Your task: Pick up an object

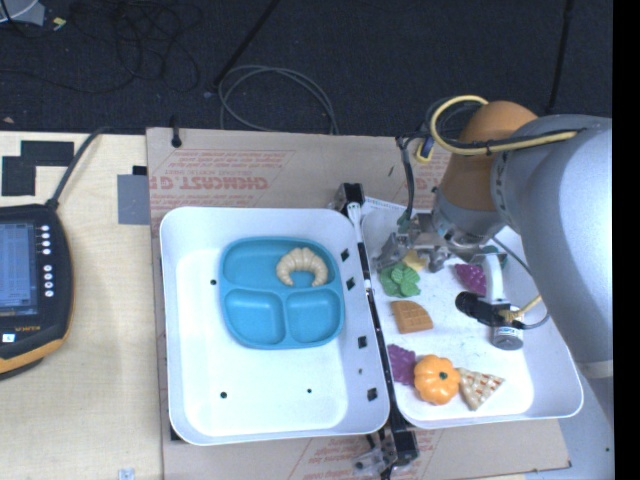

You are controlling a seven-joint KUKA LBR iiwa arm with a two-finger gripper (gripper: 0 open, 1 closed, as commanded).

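My gripper (418,256) is low in the right bin (545,403), at its far left part. It hangs right over a green leafy toy (404,280), whose top edge it hides. A purple grape bunch (470,276) lies just right of the gripper. In front of the green toy lies a brown toast piece (411,316). Nearer the front sit another purple piece (401,362), an orange pumpkin (437,379) and a pizza slice (480,387).
The left bin (195,368) holds a blue divided tray (281,293) with a croissant (303,265) in its far compartment. The divider between the bins (366,308) runs close to the gripper's left. A tablet controller (25,283) lies at the far left.
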